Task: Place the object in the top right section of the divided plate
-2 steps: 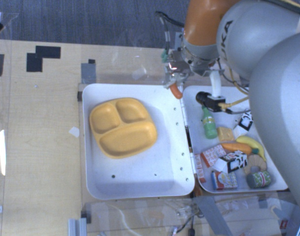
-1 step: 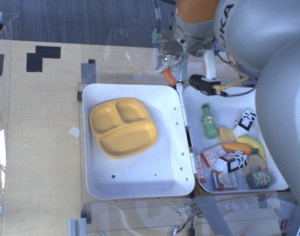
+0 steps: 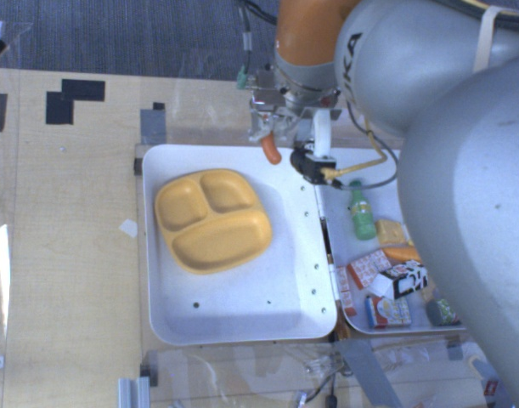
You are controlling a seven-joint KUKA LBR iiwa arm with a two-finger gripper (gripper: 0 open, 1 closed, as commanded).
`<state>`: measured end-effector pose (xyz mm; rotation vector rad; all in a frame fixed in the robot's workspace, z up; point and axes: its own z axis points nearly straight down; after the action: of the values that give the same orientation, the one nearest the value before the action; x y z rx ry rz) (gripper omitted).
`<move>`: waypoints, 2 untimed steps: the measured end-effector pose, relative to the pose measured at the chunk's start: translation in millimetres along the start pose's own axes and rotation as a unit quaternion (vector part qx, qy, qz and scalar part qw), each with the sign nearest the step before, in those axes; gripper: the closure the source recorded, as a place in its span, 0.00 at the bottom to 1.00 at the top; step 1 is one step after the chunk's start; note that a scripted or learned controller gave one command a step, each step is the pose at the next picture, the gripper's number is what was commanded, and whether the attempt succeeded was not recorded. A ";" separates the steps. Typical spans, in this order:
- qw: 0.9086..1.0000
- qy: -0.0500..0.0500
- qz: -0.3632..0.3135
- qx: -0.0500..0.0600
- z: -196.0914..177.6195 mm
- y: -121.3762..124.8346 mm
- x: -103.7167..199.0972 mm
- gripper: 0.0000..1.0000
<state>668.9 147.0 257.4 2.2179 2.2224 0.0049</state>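
A yellow divided plate [image 3: 191, 260] lies in the left white bin [image 3: 242, 317], with two small sections at its far side and one large section at its near side. Its top right section [image 3: 229, 191] has nothing in it. My gripper [image 3: 268, 138] hangs over the bin's far edge, just beyond and right of the plate. It is shut on a small orange-red sausage-shaped object [image 3: 271, 151], whose lower end pokes out below the fingertips.
The right bin [image 3: 352, 320] holds a green bottle [image 3: 361, 215], an orange packet [image 3: 400, 251], small printed cartons [image 3: 371, 269] and other bits. A black cable fitting [image 3: 308, 164] hangs by the wrist. The large grey arm covers the right side.
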 end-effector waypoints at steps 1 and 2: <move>0.996 0.000 0.084 -0.001 -3.9 0.2 30.8 1.00; 0.997 0.000 0.083 0.000 19.2 -7.4 62.8 1.00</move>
<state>661.4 209.8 238.2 2.3949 2.0306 0.0057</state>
